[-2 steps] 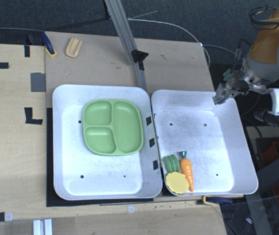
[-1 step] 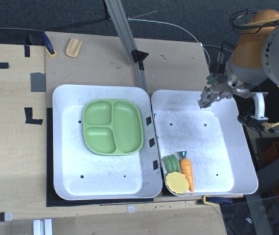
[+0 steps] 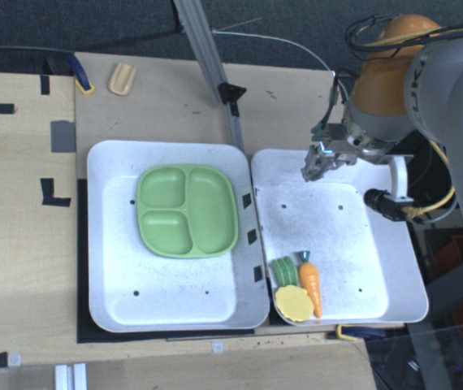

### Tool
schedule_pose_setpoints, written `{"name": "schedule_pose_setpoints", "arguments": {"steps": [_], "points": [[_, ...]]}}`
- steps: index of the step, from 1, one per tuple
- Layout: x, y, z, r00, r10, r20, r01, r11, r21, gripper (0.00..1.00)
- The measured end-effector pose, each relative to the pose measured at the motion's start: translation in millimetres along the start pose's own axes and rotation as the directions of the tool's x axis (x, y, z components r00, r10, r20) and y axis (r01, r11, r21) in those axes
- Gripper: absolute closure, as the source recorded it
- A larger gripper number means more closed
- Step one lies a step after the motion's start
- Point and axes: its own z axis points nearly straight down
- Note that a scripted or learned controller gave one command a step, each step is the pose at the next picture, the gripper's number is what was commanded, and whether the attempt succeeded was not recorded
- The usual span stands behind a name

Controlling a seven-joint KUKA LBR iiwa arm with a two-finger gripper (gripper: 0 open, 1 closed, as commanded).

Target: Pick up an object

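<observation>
My gripper [image 3: 316,169] hangs over the far edge of the right bin [image 3: 394,275], well away from the objects. At that bin's near left corner lie an orange toy carrot [image 3: 310,284], a green ridged piece [image 3: 284,271] and a yellow round piece [image 3: 293,304], close together. A green divided plate [image 3: 188,210] sits in the left bin [image 3: 110,242]. Nothing shows between the gripper's fingers.
A grey pole [image 3: 203,43] slants up from between the bins at the back. A small tan block [image 3: 122,79] and a blue-yellow item [image 3: 80,74] lie on the bench beyond the left bin. A black cylinder [image 3: 382,204] juts from the arm over the right bin's edge.
</observation>
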Motion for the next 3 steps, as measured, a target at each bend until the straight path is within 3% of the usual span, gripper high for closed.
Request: {"name": "schedule_pose_setpoints", "arguments": {"steps": [3], "points": [[163.8, -38.9, -26.9, 1.000, -0.001, 0.000, 0.001, 1.000, 0.001, 1.00]]}}
